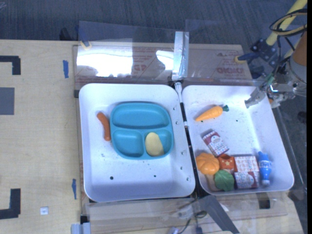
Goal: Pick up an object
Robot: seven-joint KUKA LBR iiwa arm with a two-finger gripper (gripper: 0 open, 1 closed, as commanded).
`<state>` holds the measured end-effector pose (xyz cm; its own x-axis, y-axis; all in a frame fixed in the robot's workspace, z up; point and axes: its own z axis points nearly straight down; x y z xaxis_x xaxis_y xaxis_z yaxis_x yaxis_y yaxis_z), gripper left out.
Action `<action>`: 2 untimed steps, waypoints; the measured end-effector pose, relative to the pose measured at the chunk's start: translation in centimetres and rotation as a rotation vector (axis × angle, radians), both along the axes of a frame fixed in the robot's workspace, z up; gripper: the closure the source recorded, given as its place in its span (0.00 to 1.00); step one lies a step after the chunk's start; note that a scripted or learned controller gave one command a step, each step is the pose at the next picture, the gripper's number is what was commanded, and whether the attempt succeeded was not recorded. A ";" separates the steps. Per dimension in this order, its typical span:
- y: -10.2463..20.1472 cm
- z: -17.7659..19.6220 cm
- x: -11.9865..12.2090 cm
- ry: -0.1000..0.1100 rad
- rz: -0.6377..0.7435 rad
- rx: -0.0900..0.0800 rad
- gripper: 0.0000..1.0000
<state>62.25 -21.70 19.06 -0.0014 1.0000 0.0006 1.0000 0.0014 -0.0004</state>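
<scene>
Approach is the step in hand: the hand (257, 97) hangs over the far right corner of the right bin (282, 145), nothing between its fingers; how wide they stand I cannot tell. The carrot (210, 113) lies just left of it, apart from the clutter at the bin's near side. Next, I judge, it must shift left, then descend.

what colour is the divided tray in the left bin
Light blue; the divided tray shows clearly in the camera view.
</scene>
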 end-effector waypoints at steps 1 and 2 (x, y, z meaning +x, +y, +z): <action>-0.3 -5.9 -0.2 0.002 0.179 0.004 0.00; 9.9 -9.9 -1.3 0.002 0.280 0.004 0.00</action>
